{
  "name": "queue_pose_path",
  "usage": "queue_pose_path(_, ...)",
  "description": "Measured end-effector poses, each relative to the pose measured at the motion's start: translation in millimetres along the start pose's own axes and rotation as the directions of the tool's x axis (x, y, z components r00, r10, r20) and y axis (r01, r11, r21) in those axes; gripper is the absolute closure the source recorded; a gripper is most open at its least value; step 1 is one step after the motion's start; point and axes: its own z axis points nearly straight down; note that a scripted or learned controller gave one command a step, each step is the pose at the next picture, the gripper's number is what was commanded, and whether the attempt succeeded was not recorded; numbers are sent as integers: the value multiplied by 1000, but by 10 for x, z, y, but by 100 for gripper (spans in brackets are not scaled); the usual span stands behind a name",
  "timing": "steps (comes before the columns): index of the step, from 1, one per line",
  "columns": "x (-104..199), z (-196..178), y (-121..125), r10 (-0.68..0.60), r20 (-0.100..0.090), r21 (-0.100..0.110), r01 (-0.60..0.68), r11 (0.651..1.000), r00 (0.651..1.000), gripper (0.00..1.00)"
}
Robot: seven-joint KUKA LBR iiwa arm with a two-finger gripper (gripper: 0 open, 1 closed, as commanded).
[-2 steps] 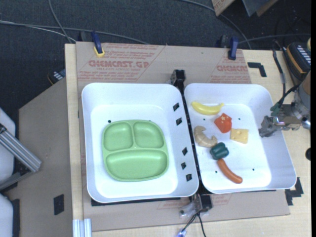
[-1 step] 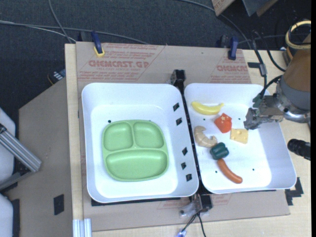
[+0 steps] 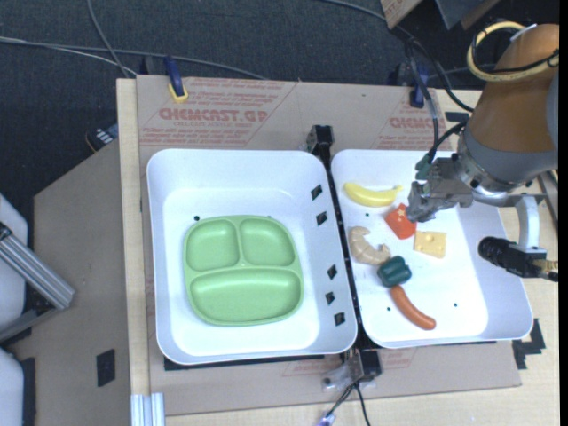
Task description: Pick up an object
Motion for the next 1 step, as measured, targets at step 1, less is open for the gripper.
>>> queue_pose_path(1, 458, -30, 137, 1, 0, 0, -1, 1000, 1000, 100)
